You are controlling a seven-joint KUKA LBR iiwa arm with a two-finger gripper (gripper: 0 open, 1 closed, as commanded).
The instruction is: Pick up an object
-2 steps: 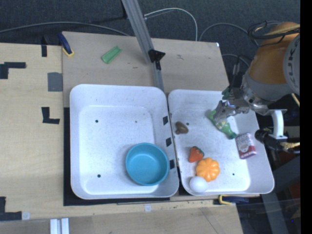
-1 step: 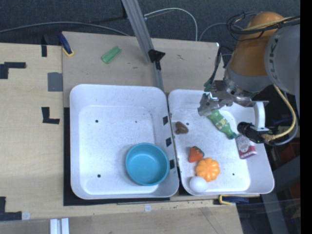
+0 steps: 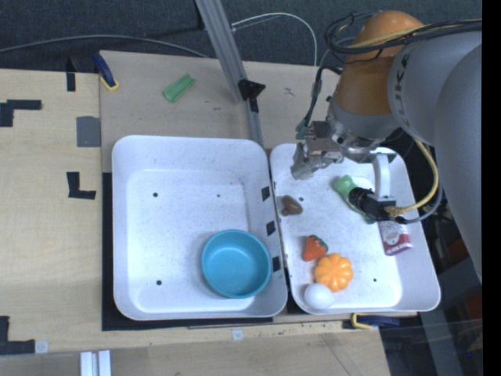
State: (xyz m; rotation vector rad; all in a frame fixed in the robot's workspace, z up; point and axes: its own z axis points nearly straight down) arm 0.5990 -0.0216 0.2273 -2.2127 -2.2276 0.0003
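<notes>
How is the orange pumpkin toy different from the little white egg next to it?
The ridged orange pumpkin toy is orange, while the smooth white egg is white. The pumpkin looks bigger and lobed; the egg is smaller and plain. The pumpkin sits farther from the bin's front wall than the egg. Both lie touching in the right white bin.

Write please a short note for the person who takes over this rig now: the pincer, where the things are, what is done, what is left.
Pincer: above the far end of the right bin, with nothing seen between its fingers; open or shut cannot be told.
Right bin: brown piece just below the pincer, green piece to its right, red piece, orange pumpkin, white ball, and a red and white packet near the right wall.
Left bin: blue bowl at its near right corner.
Done: nothing picked up yet.
Left: grasp one thing and lift it. The brown piece looks nearest.
</notes>
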